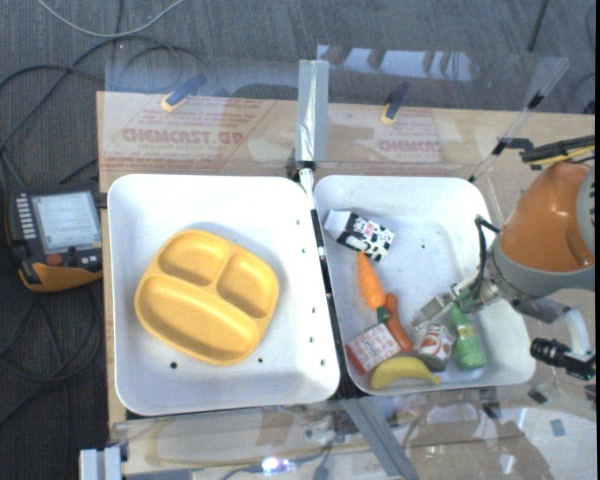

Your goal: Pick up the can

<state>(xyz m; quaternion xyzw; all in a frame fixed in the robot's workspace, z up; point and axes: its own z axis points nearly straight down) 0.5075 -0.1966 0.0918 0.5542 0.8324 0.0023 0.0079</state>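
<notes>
Red-and-white small metal can (435,344) sits low in the right white bin (420,193), wedged between yellow banana (403,372) and green bottle (469,348); gripper (448,306) just above it, fingers spread, empty; poised for descent.

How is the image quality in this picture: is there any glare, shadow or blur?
In the camera view, glare streaks a clear panel above the bins; the yellow tray is sharp; the gripper and the can look slightly soft; shadows in the right bin are faint.

A robotics lab: white bins (220,193) on a taped bench (200,133), loose cables (90,18) across grey carpet.
</notes>
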